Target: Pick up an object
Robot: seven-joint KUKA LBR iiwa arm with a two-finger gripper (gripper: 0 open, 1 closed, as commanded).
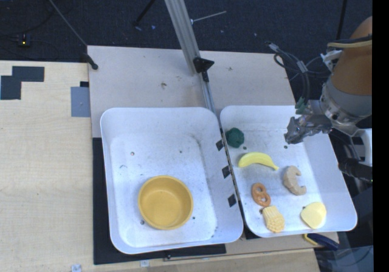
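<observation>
You have two white bins side by side on the bench. The left bin [121, 137] holds a yellow bowl [165, 202] near its front. The right bin [340, 201] holds all the small things, so that is where your pick will be.

The arm [352, 76] comes in from the right, and the pincer [293, 133] hangs over the back part of the right bin, toward its right side. It is dark and small here, so you cannot tell if it is spread or closed. Nothing shows in it, so treat it as not yet holding a thing.

Now the things, big to small. The yellow banana [258, 160] lies near the middle of the bin, a little to the left of the pincer and toward the front. Its long side runs left to right, with a slight curve. The tan piece [294, 180] lies almost straight in front of the pincer, and it looks like the nearest thing. The yellow lemon shape [313, 215] sits at the front right. The corn [273, 219] sits at the front, just beside the orange pretzel [260, 194]. The green ball [235, 137] rests at the left wall, well apart from the pincer.

So your best bet may be the tan piece: move toward the front a bit, then go down
</observation>
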